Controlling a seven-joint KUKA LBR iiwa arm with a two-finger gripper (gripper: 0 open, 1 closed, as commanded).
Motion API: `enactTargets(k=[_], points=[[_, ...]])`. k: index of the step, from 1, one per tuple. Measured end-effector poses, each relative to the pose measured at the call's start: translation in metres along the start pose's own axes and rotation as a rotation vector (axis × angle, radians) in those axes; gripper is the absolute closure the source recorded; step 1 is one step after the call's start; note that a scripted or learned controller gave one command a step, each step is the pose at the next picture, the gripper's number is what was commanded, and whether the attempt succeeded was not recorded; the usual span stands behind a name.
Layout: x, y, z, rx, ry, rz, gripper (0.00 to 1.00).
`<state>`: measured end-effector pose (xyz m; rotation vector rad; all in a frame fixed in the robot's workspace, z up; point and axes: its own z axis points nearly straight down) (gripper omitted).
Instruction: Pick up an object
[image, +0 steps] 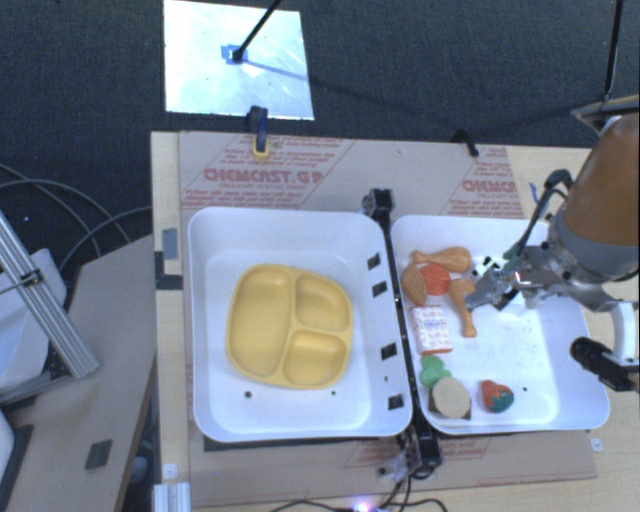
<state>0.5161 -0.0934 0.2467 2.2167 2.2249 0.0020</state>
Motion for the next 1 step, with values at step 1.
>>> enactTargets(k=[1], points=[[-0.0029,0.0249,0.1660,-0.005,0.003,0.005,0.00]])
